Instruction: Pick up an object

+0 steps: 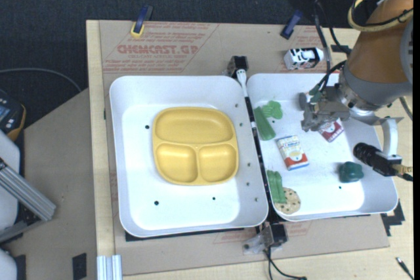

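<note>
Red-white packet (333, 130) lies just under hand (317, 116) in right bin (374, 197); finger state cannot be told. Step: approach. Next: descend, close squarely on it.

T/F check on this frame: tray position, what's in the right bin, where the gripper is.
1. The yellow tray lies in the left bin. True.
2. The tray has three compartments. True.
3. The small carton lies in the left bin. False: it is in the right bin, near the middle.
4. The gripper is over the left bin. False: it is over the right bin, beside a red item.
5. A dark green object sits in the right bin, right of the carton. True.
</note>
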`<action>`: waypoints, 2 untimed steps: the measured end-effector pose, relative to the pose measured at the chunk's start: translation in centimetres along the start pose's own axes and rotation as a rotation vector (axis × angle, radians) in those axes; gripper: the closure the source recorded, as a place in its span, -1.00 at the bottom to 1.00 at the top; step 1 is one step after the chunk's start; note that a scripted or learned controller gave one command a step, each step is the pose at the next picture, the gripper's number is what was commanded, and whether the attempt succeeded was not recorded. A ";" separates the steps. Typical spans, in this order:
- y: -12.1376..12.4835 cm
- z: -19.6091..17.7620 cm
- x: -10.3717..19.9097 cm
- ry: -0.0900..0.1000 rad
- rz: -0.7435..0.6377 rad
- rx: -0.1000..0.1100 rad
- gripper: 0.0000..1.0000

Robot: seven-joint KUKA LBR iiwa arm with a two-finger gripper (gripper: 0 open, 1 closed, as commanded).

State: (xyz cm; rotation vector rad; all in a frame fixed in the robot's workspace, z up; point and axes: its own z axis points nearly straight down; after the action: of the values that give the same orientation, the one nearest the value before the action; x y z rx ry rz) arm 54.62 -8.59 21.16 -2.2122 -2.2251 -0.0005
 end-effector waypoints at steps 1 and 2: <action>0.8 -1.0 4.9 -0.003 0.001 -0.006 1.00; 0.7 -1.0 3.6 -0.004 0.007 -0.005 1.00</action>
State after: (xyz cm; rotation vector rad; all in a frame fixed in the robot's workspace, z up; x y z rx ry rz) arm 55.34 -5.01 22.20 -2.2245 -2.2218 -0.0012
